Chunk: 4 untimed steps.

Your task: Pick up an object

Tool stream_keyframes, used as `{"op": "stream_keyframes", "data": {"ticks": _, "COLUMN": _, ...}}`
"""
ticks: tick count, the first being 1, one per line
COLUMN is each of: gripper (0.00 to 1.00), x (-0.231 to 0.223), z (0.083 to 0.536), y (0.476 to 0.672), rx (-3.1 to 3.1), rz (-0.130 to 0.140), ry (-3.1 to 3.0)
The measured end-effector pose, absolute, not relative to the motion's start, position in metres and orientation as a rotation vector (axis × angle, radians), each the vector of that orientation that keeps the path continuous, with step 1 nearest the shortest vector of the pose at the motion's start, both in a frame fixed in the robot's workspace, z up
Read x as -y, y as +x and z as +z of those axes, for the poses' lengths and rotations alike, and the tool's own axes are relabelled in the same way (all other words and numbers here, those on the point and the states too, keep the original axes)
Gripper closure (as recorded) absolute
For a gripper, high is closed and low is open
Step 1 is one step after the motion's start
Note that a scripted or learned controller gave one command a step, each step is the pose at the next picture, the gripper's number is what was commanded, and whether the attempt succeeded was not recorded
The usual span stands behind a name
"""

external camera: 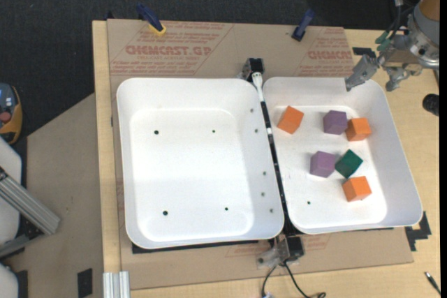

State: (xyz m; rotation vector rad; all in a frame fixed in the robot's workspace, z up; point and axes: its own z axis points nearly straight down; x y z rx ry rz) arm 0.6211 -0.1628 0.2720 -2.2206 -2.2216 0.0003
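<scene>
A cardboard-topped bench (209, 45) carries two white bins. The gripper (380, 73) hangs over the right bin's (398, 178) far rim, fingers spread, holding nothing. Nearest it in that bin, the orange cube (359, 128) looks light, rigid; pinch opposite flat faces.

Open gripper (377, 77) hovers over right bin (398, 199) holding six blocks (336, 122).

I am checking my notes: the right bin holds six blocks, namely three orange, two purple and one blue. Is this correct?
Not quite. The camera view shows the right bin with six blocks, but the dark one is a green block, not blue. The three orange and two purple are as you wrote.
</scene>
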Motion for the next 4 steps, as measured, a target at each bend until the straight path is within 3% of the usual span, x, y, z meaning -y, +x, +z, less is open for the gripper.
{"op": "stream_keyframes", "data": {"ticks": 1, "gripper": 0.00, "x": 0.123, "z": 0.102, "y": 0.600, "rx": 2.214, "rz": 0.012, "ry": -2.208}}
{"op": "stream_keyframes", "data": {"ticks": 2, "gripper": 0.00, "x": 0.092, "z": 0.090, "y": 0.535, "rx": 2.219, "rz": 0.003, "ry": -2.219}}
{"op": "stream_keyframes", "data": {"ticks": 3, "gripper": 1.00, "x": 0.094, "z": 0.101, "y": 0.538, "rx": 2.222, "rz": -0.002, "ry": -2.225}}
{"op": "stream_keyframes", "data": {"ticks": 4, "gripper": 1.00, "x": 0.044, "z": 0.192, "y": 0.665, "rx": 2.242, "rz": -0.022, "ry": -2.221}}
